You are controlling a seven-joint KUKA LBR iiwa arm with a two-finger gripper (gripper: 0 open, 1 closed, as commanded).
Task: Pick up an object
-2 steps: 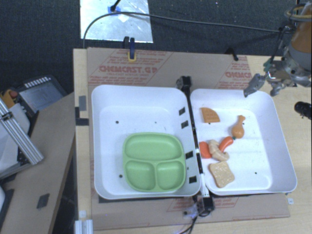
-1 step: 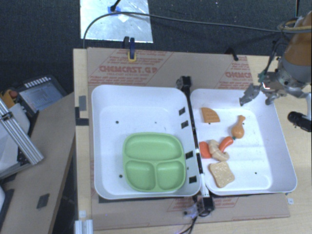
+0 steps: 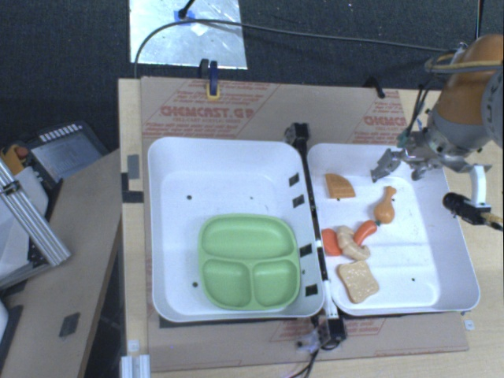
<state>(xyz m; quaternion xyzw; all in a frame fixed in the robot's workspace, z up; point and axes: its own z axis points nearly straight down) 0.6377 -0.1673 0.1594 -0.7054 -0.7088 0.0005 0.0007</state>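
The right bin (image 3: pixel 449 278) holds toy food. An orange wedge (image 3: pixel 339 185) lies near its far left. A tan chicken drumstick (image 3: pixel 385 203) lies a little right of it. Lower down, a small orange-red sausage (image 3: pixel 365 231), a red piece (image 3: pixel 331 242) and a pale beige piece (image 3: pixel 353 243) sit bunched together. A slice of toast (image 3: pixel 357 281) lies near the front. My gripper (image 3: pixel 403 164) hangs at the bin's far right, just above and behind the drumstick, with its grey fingers spread and nothing between them.
The left bin (image 3: pixel 173 172) bears a green three-compartment plate (image 3: pixel 249 261) at its front right. A black divider (image 3: pixel 309 211) runs between the bins. The grey arm with its orange band (image 3: pixel 472 61) comes in from the right edge.
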